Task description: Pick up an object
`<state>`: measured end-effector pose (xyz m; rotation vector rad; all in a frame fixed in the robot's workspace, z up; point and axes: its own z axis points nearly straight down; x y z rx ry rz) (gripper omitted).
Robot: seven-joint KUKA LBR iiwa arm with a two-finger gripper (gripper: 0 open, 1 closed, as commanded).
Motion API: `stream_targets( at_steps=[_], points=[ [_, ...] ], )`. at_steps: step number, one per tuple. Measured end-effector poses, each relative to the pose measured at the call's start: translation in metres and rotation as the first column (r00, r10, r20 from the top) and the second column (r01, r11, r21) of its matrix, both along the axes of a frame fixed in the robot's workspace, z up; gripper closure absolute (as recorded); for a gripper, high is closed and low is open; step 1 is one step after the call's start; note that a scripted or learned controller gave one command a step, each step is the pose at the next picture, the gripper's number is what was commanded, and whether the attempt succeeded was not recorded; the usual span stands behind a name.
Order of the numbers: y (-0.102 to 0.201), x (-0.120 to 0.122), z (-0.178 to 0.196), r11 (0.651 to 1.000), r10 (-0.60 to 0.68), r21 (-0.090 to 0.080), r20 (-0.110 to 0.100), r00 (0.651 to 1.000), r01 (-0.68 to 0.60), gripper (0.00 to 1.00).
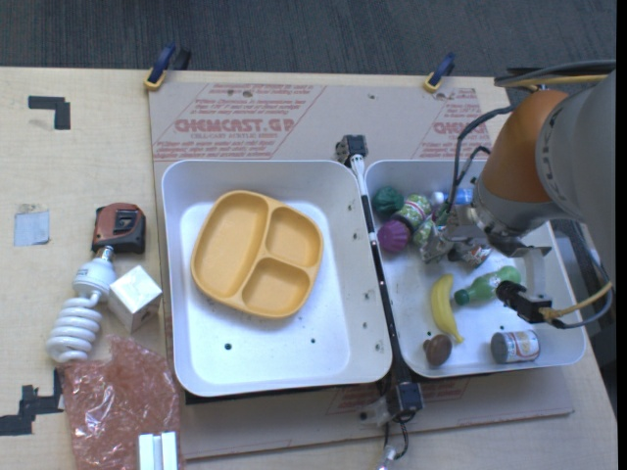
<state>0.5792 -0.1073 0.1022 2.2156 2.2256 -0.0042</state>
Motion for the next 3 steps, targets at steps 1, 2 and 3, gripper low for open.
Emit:
stream_targets(
  at_steps=[1,2,3],
  points=[
    [0.083,-0.008,0.090,1.000,-0.002,0.002,0.002,1.000,0.002,1.00],
    [0.101,-0.054,0.115,1.000,-0.002,0.002,0.000,1.000,0.002,1.00],
    [0.101,-0.054,0.115,1.000,-0.003,0.002,0.000,1.000,0.003,0.00]
  ],
)
